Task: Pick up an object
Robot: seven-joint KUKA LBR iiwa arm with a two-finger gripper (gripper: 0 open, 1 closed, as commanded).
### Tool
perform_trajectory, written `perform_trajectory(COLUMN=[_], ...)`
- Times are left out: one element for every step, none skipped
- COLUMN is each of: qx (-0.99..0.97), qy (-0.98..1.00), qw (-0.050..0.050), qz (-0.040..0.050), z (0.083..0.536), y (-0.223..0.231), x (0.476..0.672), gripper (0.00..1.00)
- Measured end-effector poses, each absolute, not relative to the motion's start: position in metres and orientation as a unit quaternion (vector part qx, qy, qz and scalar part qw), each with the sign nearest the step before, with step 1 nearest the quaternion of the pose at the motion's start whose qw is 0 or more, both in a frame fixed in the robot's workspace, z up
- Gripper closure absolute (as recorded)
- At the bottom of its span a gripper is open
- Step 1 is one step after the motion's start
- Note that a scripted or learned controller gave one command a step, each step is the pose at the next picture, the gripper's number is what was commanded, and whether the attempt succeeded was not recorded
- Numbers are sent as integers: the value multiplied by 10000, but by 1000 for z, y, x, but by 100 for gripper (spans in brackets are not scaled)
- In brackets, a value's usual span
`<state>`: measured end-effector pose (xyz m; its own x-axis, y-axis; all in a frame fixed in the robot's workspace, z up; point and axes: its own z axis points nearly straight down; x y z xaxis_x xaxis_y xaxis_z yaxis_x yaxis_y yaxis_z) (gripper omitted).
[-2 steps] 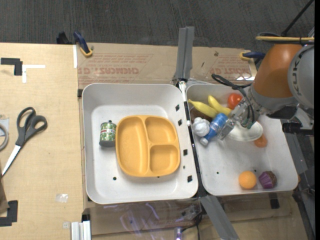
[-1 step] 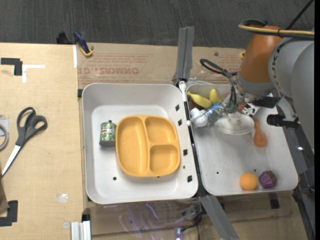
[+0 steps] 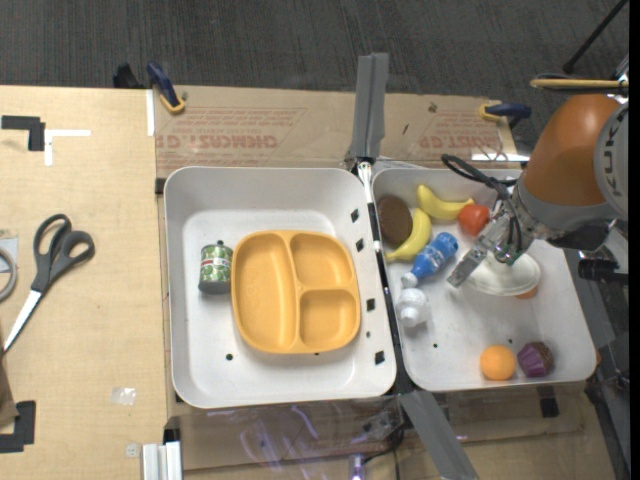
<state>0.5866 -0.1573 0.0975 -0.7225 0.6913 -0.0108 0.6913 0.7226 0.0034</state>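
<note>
The right bin holds two yellow bananas, a brown rounded fruit, a blue and white bottle, a red tomato, a white dish, an orange, a purple object and a small white object. My gripper hangs over the middle of this bin, between the bottle and the white dish, just below the tomato. Nothing is visibly held in it.
The left bin contains a yellow divided plate and a small green can at the plate's left. Scissors lie on the wooden bench at the far left. A grey divider bar stands behind the bins.
</note>
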Motion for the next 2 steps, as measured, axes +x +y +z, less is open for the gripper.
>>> perform_trajectory(qx=[4526,5622], qy=[8917,8269], qw=[-10,-142], qz=[-25,-61], z=[97,96], y=[-109,-103], x=[622,635], gripper=[0,0])
